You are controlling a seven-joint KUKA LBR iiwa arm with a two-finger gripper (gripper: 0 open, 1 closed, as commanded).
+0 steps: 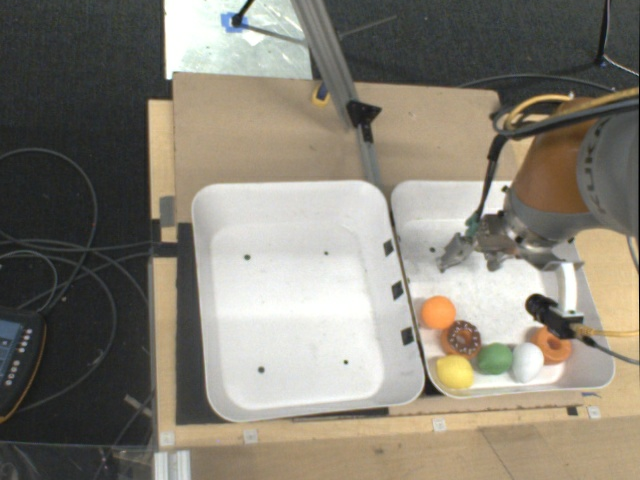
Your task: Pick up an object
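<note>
Pincer (470, 248) hangs over the far half of the right bin (420, 208), fingers look spread with nothing between them. Pickable stuff sits along that bin's near edge: orange ball (438, 312), brown donut (462, 337), yellow lemon (454, 371), green piece (494, 358), white egg (527, 362), orange ring (553, 345). Left bin (300, 298) sits beside it on the tan counter (260, 128); dark carpet floor (80, 88) around, cables (50, 258) and a handheld pendant (18, 353) at left, tripod pole (325, 43) at the far side.
</note>
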